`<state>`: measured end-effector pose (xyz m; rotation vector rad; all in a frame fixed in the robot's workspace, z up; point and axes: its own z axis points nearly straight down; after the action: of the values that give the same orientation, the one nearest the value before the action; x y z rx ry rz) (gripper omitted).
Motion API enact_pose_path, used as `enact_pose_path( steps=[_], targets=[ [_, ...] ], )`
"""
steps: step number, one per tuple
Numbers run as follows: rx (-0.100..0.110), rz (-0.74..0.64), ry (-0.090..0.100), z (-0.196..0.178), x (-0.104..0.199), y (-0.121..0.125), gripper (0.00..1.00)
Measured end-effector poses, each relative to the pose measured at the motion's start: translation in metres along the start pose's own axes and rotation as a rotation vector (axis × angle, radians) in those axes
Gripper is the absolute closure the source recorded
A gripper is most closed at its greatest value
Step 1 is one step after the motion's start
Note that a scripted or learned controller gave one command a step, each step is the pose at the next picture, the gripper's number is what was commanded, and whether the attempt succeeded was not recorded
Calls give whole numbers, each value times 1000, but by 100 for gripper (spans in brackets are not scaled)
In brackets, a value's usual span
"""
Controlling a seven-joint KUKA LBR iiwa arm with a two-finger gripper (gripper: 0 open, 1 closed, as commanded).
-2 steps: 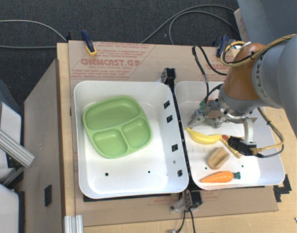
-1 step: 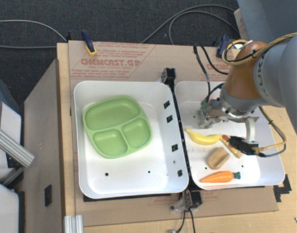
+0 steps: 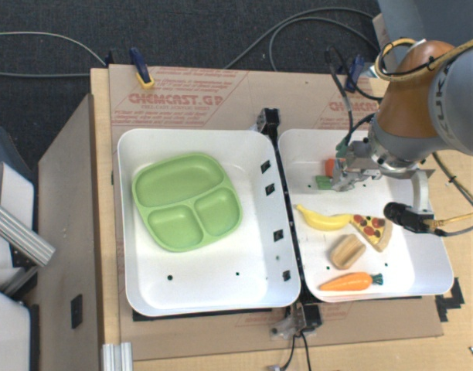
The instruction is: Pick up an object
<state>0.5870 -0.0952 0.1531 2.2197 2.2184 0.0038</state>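
We saw the hand [image 3: 346, 175] low over small red and green pieces [image 3: 326, 174], its grip unclear; next, closing and lifting.

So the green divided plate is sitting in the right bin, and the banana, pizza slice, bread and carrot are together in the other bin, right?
Not quite. The camera view shows the green divided plate in the left bin, not the right one. The banana, pizza slice, bread and carrot are indeed together in the other bin, the right bin.

Cardboard-topped bench [image 3: 190, 91], 2 white bins [image 3: 136, 230] side by side
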Motion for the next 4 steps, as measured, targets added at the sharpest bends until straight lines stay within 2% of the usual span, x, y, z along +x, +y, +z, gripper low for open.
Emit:
enact_pose_path(
  steps=[1, 2, 4],
  targets=[
    [-2, -3, 0, -63, 1, 2, 100],
    [3, -3, 1, -72, 1, 3, 100],
    [10, -8, 4, -77, 95, -17, 100]
  ],
)
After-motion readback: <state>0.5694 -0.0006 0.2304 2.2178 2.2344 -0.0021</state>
